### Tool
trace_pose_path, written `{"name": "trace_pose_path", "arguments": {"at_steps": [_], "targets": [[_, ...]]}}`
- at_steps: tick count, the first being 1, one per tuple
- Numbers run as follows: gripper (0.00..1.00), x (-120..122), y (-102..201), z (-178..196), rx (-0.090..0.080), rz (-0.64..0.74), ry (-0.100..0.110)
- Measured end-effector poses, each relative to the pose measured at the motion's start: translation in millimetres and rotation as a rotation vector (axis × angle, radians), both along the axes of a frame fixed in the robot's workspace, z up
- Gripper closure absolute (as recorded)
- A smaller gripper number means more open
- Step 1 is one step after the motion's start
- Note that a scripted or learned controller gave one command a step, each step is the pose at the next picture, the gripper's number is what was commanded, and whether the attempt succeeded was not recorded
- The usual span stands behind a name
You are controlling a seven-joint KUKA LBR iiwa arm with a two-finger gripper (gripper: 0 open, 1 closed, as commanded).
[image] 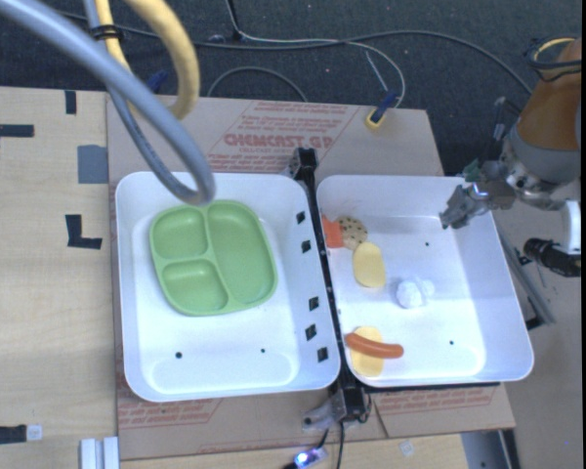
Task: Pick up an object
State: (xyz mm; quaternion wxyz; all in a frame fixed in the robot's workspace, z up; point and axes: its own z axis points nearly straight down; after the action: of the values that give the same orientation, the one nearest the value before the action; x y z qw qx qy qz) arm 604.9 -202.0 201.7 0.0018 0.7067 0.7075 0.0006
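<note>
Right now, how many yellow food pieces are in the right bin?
2. One yellow piece lies near the bin's left middle, below the cookie. The other sits at the front left corner, partly under the hot dog.

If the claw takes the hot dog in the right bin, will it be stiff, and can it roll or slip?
The hot dog looks like a smooth toy, so it is probably stiff and light. Its sausage is rounded and glossy, so it may slip or turn between closing fingers. It lies near the right bin front-left corner, close to the wall, which may crowd the claw.
</note>
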Motion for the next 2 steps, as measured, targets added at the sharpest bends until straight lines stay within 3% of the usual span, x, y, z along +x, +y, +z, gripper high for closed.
{"name": "trace_pose_path", "arguments": {"at_steps": [1, 2], "targets": [[1.0, -6, 7, 57, 0.0, 0.001, -0.002], [1.0, -14, 59, 42, 0.002, 0.003, 0.006]]}}
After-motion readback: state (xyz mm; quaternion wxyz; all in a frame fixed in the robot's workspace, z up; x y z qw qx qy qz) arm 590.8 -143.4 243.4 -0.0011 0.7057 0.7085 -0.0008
